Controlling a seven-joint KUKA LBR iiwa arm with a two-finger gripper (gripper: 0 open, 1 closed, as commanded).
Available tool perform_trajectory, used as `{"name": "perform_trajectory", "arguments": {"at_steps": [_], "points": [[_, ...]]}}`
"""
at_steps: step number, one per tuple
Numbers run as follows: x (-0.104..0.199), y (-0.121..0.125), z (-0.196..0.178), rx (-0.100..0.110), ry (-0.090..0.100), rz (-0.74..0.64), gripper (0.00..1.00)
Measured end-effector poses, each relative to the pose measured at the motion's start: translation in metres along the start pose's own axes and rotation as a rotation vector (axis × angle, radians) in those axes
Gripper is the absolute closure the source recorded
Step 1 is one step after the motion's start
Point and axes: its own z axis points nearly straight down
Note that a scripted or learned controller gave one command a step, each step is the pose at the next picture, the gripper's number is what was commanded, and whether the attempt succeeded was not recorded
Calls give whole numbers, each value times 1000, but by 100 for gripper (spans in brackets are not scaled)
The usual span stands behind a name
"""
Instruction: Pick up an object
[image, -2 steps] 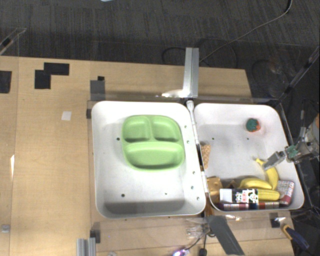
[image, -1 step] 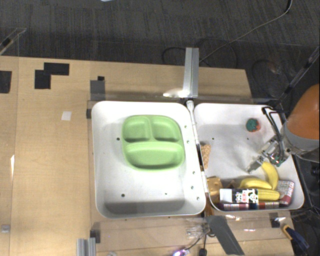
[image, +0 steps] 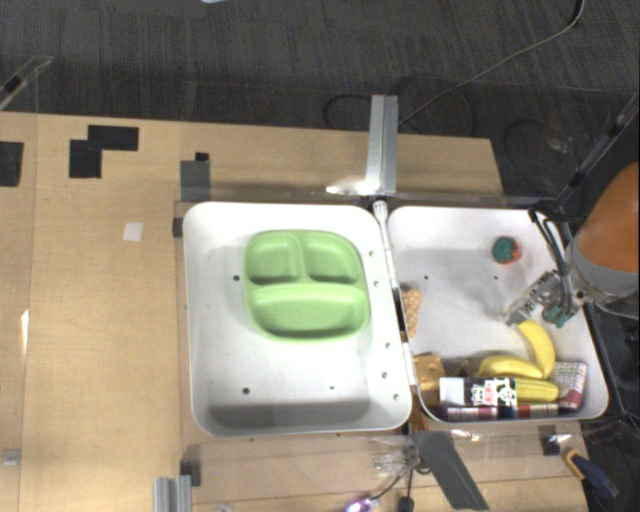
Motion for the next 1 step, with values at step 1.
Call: {"name": "perform_trajectory", "arguments": {"at_steps": [1], "points": [[-1,70,-60,5,6,-1,100]]}}
